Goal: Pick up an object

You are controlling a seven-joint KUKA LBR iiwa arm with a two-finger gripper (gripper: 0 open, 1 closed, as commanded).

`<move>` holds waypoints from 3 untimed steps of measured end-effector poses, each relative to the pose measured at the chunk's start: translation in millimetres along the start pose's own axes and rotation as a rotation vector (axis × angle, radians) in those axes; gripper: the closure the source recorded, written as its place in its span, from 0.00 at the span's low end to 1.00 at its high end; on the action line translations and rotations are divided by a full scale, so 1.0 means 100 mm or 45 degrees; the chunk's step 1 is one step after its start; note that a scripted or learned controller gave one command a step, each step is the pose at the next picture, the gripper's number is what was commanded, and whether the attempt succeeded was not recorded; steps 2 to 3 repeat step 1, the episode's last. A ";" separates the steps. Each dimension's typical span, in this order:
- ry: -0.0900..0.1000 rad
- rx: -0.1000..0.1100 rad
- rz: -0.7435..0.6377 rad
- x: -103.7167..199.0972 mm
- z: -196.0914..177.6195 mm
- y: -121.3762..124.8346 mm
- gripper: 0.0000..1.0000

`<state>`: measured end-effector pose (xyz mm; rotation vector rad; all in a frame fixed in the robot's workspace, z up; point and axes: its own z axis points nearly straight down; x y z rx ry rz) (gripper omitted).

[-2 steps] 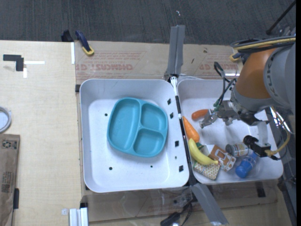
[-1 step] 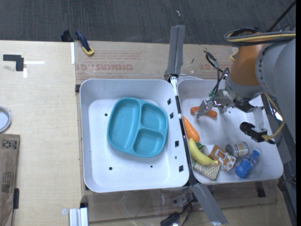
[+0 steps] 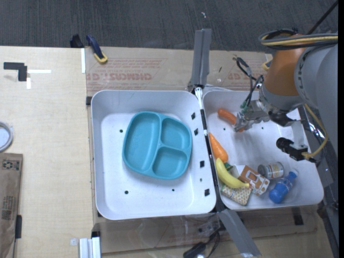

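Divided plate (image 3: 157, 144) in left bin (image 3: 102, 160); banana (image 3: 230, 175) in right bin (image 3: 309, 195).

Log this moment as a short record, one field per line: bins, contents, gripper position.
left bin: blue divided plate
right bin: two carrots, banana, metal can, blue bottle, patterned packet
gripper: low over the right bin's back part, just right of the upper carrot
held object: none visible
arm: enters from the right
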<state>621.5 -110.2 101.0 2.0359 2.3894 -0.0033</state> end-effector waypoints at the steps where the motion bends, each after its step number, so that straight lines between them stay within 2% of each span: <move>1: 0.002 -0.002 -0.052 0.65 -0.92 0.49 1.00; 3: 0.002 -0.002 -0.052 0.65 -0.92 0.49 1.00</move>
